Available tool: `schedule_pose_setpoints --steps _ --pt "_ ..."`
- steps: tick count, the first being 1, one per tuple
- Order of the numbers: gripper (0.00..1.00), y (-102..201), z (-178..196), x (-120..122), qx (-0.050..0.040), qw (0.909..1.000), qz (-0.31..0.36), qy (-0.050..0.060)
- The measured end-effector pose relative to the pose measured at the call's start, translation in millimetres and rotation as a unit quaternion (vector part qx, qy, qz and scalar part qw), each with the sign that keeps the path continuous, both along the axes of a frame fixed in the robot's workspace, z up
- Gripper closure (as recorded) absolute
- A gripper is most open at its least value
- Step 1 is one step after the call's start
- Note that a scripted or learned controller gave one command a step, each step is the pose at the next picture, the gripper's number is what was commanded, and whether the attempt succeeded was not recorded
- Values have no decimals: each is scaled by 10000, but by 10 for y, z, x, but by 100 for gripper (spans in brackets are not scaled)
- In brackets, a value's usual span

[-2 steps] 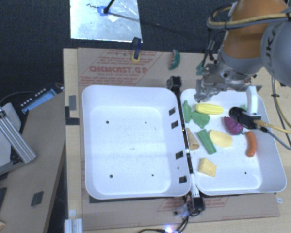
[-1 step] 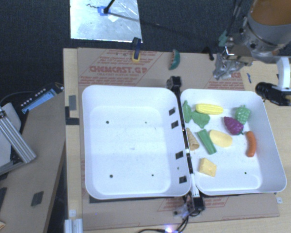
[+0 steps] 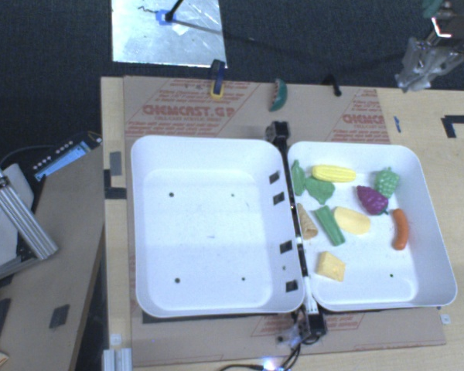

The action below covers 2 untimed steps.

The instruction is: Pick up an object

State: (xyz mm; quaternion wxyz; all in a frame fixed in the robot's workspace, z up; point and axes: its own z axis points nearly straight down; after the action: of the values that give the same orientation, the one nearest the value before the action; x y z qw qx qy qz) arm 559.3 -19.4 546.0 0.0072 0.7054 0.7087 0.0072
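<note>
The gripper (image 3: 424, 62) is up in the top right corner, over the dark floor, well away from the toys. I cannot tell how it is set. The toys lie in the right bin (image 3: 429, 280): a corn (image 3: 333, 174), grapes (image 3: 387, 182), a purple toy (image 3: 372, 200), a carrot (image 3: 400, 229), a lemon (image 3: 351, 220), cheese (image 3: 331, 267) and green pieces (image 3: 329, 226). The carrot sits near the right wall. The front of this bin has bare room. The left bin (image 3: 209, 230) sits beside it.

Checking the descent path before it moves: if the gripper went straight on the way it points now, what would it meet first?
The gripper hangs above the bench's far right, pointing down-left. It would probably meet the cardboard sheet just behind the right bin, not the toy food; depth is unclear.
</note>
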Motion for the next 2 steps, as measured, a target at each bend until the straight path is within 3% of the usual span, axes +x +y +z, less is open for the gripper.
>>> schedule_pose_setpoints --steps 1,2 --pt "100 322 -101 -758 10 10000 16 88" --pt "100 320 -108 -727 2 10000 3 86"
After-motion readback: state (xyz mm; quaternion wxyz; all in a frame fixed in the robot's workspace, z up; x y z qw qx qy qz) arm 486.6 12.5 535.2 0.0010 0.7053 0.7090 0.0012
